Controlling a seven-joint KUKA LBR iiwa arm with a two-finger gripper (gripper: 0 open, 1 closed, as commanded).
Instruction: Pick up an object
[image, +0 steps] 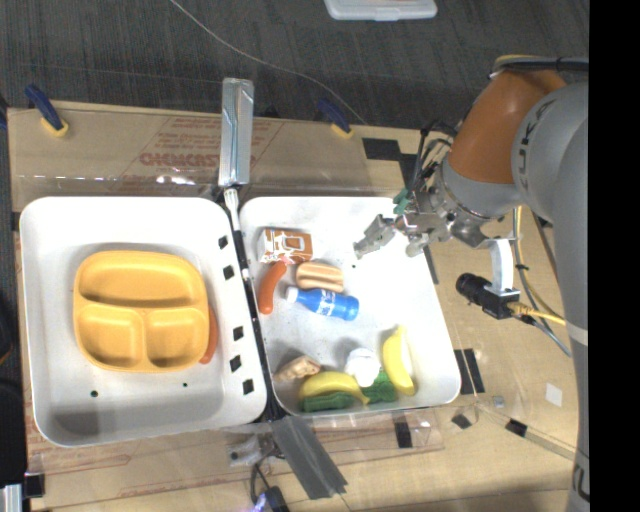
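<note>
grey claw (372, 238) over right bin (405, 300), blue bottle (328, 303) near

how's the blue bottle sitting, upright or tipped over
Tipped over. The blue bottle lies lengthwise on the floor of the right bin, its white cap end toward the sausage.

1. A pale wooden bench (500, 400) is seen from above at a slant; its far part is covered by a brown sheet (150, 145) printed in red.
2. Two shallow white bins are set on it side by side, rims touching: the left bin (45, 390) and the right bin (405, 300).
3. A grey metal bar (236, 130) is laid over the sheet, in line with the seam between the bins.
4. Two blue clamps (47, 110) are fixed at the sheet's far edge.
5. Short black tape marks (470, 370) are stuck on the bare wood beside the right bin.
</note>
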